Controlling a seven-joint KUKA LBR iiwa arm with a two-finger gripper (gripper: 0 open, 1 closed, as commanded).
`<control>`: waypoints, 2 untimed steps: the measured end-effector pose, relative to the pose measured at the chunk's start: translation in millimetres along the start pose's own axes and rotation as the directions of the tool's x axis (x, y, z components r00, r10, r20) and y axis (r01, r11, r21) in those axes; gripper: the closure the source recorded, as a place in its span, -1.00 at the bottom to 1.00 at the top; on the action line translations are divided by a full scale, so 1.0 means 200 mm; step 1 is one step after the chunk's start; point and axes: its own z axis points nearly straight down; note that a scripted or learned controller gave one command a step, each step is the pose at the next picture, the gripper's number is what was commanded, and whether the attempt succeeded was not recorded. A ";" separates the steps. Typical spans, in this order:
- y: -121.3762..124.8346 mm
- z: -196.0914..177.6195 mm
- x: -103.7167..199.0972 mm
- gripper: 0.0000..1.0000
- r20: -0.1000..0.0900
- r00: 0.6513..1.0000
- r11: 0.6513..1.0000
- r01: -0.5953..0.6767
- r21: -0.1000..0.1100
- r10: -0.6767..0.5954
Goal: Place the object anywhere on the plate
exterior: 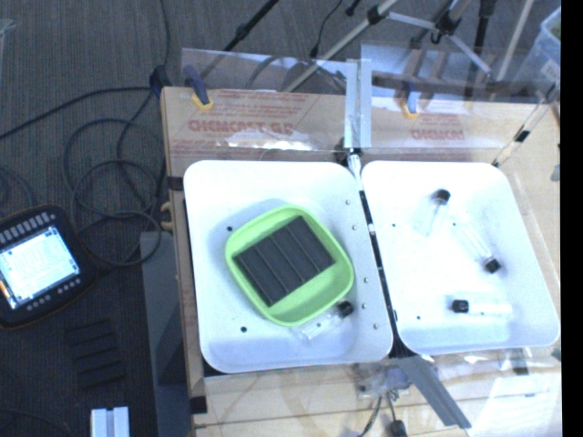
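Jaws' state beyond telling; green plate (240, 242) bearing dark ridged slab (282, 260) in left bin (208, 209), vials (487, 309) in right.

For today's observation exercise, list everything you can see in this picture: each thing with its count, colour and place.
White bins: 2, side by side on the bench, left and right.
Plate: 1, green, in the left bin.
Dark ribbed slab: 1, near black, lying on the plate.
Clear vials with black caps: 4; one in the left bin beside the plate's near edge; three in the right bin, at its far left, middle right and near edge.
Handheld screen: 1, black with a lit display, on the floor at left.
Cables: several, black, on the floor.
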 end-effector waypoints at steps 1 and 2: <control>0.00 0.00 0.00 -1.00 0.000 1.000 1.000 0.000 0.000 0.000; 0.00 0.00 0.00 -1.00 0.000 1.000 1.000 0.000 0.000 0.000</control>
